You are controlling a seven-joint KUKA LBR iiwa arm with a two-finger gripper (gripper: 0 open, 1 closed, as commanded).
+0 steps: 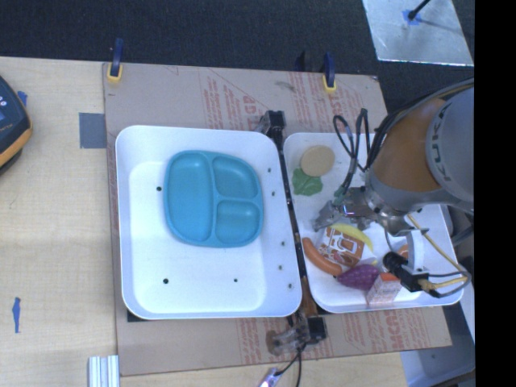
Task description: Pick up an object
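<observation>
While the grey arm's pincer (345,213) hangs low in the right-hand shallow white bin (451,297), I cannot tell its state.
Beside the pincer lies a red-and-white printed packet (345,248); beyond that packet, an orange sausage (320,259) and purple lump (359,276).

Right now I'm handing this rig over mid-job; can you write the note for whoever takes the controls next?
Hand: low over the right bin, amid the toy food; whether it is open or shut cannot be told, and no grasp is visible.
Right bin contents: tan round piece, green leafy piece, hot dog, printed packet, purple piece.
Left bin: blue divided plate.
Done: no confirmed pick.
Left: grasp one object and lift it.
</observation>
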